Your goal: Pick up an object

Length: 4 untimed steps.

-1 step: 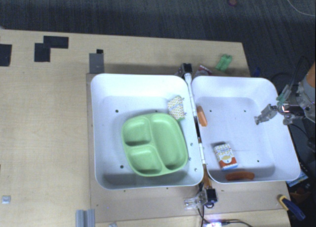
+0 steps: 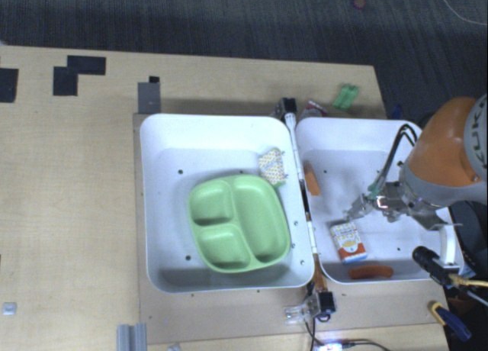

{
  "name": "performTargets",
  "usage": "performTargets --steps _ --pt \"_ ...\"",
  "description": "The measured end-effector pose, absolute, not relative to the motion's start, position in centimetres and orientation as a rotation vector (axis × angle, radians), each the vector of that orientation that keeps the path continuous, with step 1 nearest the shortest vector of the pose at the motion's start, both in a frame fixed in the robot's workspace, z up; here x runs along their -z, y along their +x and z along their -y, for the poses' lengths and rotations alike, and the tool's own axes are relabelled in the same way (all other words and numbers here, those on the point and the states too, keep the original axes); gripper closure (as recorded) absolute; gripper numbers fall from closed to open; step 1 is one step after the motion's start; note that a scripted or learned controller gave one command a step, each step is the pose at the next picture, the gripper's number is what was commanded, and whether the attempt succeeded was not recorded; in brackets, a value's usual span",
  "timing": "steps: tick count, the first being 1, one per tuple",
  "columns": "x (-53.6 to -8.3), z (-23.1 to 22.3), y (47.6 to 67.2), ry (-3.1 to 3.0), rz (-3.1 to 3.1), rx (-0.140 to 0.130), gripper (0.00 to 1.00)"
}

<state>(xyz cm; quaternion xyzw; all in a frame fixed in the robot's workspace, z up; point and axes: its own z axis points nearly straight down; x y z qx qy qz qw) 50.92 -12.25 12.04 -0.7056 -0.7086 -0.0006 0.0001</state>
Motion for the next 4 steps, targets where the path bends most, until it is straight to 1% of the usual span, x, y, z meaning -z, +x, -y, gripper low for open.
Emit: performTargets --steps 1,2,3,4 --pt "-9.1 9.5 49.3 -2.234 2.236 0.019 0.0" --pt "-10.4 9.3 49.6 -2.234 2.238 0.03 1.0" --pt "-10.2 9.2 49.5 -2.229 2.235 0.027 0.0" --pt "-11.3 9.2 49.6 -2.23 2.238 0.031 1.0"
